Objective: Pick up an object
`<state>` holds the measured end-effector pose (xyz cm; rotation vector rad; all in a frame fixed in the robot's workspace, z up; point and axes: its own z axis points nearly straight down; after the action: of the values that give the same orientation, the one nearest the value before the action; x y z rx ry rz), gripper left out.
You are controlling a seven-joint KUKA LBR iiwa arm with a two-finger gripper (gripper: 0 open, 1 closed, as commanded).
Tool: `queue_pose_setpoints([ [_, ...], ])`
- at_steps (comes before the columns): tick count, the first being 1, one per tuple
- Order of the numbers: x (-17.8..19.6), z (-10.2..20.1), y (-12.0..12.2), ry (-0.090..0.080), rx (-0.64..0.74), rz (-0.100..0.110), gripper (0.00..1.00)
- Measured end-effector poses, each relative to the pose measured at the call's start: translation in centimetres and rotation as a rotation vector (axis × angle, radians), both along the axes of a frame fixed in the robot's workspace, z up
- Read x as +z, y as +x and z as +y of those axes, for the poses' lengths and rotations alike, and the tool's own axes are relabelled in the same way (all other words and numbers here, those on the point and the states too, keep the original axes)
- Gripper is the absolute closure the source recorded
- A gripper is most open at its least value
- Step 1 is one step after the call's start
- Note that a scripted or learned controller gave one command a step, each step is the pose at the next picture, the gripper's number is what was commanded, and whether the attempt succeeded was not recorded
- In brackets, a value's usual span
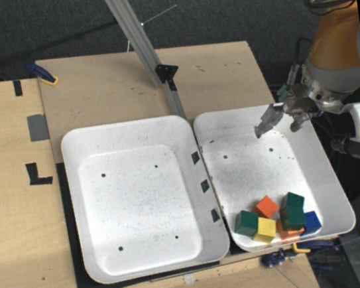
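Blocks: a huddle of small cubes in the lower right of the frame, at the near end of the right bin [318,173] — orange block [266,206], yellow block [266,228], two green blocks [247,222] and [294,206], blue block [311,222], touching or just beside one another.
Jaws: gripper [277,121] over the right bin's far end, well apart from the cubes; the two fingers stand spread, nothing between them.
Arm: grey and orange, entering from the upper right of the frame.
Left bin [79,188]: white, side by side with the right one.
Table [17,218]: pale wood, with a slanted metal pole [136,29] at upper centre.
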<state>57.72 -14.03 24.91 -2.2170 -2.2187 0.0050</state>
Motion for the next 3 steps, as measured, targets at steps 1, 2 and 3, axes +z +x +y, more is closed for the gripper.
queue_pose_setpoints([
  [1,0.3,0.0,0.1,-0.001,0.002,-0.005,0.0],
  [2,-6.1,-0.5,-0.1,-0.001,-0.001,0.002,0.0],
  [3,-12.3,0.4,-0.4,-0.001,0.001,0.003,0.0],
])
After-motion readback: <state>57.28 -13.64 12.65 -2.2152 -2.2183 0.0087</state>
